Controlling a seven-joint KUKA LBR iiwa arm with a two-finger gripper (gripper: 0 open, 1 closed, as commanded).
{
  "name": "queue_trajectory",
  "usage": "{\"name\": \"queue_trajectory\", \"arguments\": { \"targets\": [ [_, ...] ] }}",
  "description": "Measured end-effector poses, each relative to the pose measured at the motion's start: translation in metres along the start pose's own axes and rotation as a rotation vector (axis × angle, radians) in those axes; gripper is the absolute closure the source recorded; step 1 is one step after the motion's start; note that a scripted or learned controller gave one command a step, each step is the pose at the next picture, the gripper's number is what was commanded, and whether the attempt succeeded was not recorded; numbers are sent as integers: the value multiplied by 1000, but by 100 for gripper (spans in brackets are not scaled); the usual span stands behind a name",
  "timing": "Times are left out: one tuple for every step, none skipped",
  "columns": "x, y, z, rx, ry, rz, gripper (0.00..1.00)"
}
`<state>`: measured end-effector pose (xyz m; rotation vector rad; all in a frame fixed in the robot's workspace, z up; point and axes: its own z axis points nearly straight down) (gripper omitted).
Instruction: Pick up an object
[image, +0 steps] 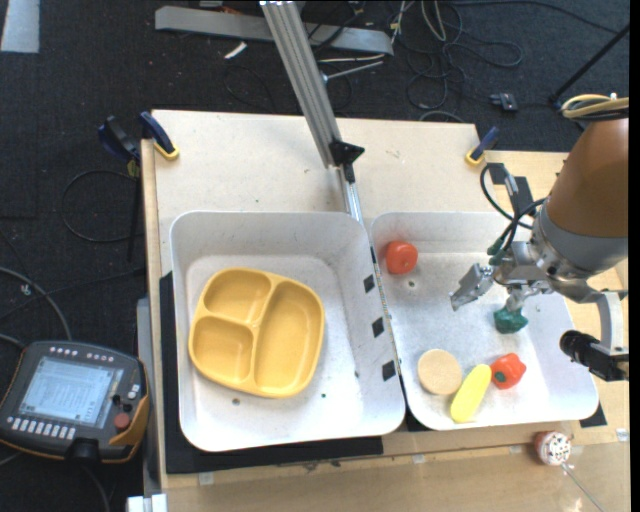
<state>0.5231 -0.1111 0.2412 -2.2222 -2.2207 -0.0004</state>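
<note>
My gripper (493, 297) hangs over the right bin (572, 408), its two grey fingers spread apart and open. A small green object (511, 321) lies on the bin floor just under the nearer finger (516, 298), not between the two. The other finger (468, 289) points left over bare floor. A red-orange ball (401, 257) sits at the bin's far left. Near the front lie a tan round disc (438, 370), a yellow banana-shaped piece (470, 392) and a red-orange pepper-like piece (508, 370).
The left bin (185, 240) holds a yellow divided plate (258, 332). A slanted metal pole (310, 85) rises behind the bins. A teach pendant (70, 398) lies off the bench at the left. A small ball (551, 447) rests on the bench front right.
</note>
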Motion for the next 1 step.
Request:
{"name": "queue_trajectory", "arguments": {
  "targets": [
    [-29,-23,-15,-1,-2,3,0]
  ]
}}
